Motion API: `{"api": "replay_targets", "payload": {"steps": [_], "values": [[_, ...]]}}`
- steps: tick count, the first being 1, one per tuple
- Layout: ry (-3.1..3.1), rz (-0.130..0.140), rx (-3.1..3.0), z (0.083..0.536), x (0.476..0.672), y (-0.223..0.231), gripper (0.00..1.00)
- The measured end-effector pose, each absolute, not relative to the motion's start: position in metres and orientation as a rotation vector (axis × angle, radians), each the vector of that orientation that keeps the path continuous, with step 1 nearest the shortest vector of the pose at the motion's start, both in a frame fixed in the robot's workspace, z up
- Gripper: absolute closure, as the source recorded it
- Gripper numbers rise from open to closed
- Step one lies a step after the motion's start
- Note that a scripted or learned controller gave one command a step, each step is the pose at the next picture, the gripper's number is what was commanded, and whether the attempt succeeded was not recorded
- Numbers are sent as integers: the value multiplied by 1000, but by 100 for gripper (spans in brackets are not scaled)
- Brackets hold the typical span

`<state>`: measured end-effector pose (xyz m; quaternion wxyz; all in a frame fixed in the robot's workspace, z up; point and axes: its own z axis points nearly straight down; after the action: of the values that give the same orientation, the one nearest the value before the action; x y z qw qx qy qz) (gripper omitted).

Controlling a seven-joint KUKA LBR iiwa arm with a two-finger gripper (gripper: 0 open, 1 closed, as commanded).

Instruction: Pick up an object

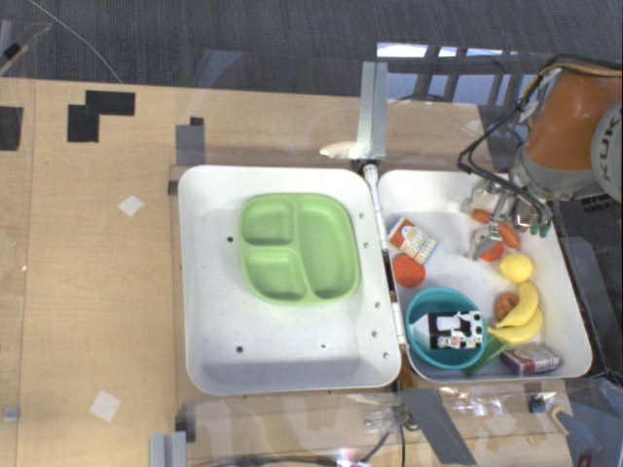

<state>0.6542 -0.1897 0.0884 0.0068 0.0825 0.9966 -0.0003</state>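
My gripper [498, 224] hangs low over the back right part of the right bin [574, 305], under the grey wrist with its orange band. Right beneath it lies an orange-red object [505, 233], partly hidden by the gripper's metal parts. I cannot make out whether that object is held. Close by in the same bin are a yellow lemon [516, 267], a banana [527, 315], a red tomato-like ball [410, 271] and a small printed carton [413, 240].
A teal bowl [421, 309] at the right bin's front holds a black-and-white carton [456, 331]. A purple packet [531, 360] and a brown item [504, 305] lie near the banana. The left bin [209, 348] holds a green divided plate [297, 246].
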Motion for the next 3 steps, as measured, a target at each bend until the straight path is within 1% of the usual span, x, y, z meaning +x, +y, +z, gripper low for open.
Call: {"api": "replay_targets", "payload": {"steps": [1,2,3], "values": [[3105,2,405,88,634,-160,0],[3112,-3,331,88,654,-188,0],[3116,-2,313,88,630,-181,0]]}}
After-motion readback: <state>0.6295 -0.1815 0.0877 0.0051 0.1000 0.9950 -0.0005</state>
